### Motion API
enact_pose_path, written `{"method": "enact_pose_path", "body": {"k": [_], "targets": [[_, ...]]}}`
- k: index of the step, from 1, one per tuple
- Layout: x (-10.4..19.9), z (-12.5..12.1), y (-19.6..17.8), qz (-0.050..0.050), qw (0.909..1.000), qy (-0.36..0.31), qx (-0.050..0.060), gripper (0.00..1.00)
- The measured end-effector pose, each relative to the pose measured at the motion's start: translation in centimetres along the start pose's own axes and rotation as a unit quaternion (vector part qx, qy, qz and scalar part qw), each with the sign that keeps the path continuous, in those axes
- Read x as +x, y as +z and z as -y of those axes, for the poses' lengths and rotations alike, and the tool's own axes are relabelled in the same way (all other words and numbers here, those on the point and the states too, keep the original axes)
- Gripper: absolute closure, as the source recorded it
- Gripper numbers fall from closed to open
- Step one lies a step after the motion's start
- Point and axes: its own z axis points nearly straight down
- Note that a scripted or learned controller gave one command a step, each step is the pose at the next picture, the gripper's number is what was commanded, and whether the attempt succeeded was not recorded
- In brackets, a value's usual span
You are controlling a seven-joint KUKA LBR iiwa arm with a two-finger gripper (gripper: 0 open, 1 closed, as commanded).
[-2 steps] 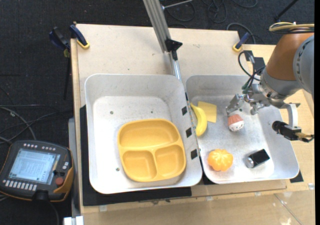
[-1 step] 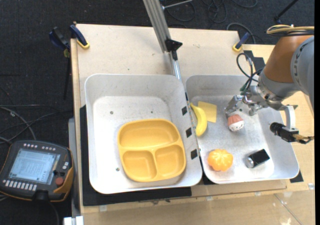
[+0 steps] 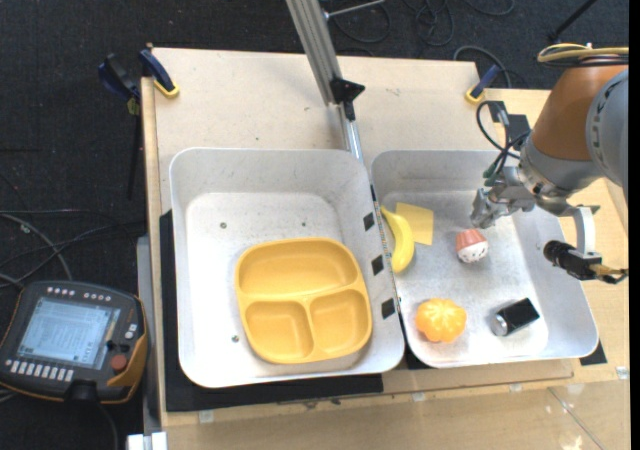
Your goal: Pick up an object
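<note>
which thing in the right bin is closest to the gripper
The small red-and-white object, just below the gripper; the banana, orange and black block lie farther off.

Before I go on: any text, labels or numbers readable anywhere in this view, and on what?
No text can be read.
Teach pendant: its screen and buttons show marks, too small and blurred.
Small black object in the right bin: no legible label.
Yellow tray: plain.

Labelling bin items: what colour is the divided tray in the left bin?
Yellow, all over; the tray shows plainly in the camera view.
</note>
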Motion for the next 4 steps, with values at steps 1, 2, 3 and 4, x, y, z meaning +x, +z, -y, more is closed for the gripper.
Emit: {"method": "enact_pose_path", "body": {"k": [1,2,3,4], "targets": [[-0.5,0.8,-5.2,0.0,1.0,0.001,-0.002,1.0],[-1.1,0.5,-11.5,0.001,1.0,0.0,-0.004,1.0],[-1.1,0.4,-11.7,0.0,1.0,0.0,0.0,1.0],[4.1,-0.2,-11.3,-0.002,1.0,-0.003,0.001,1.0]]}}
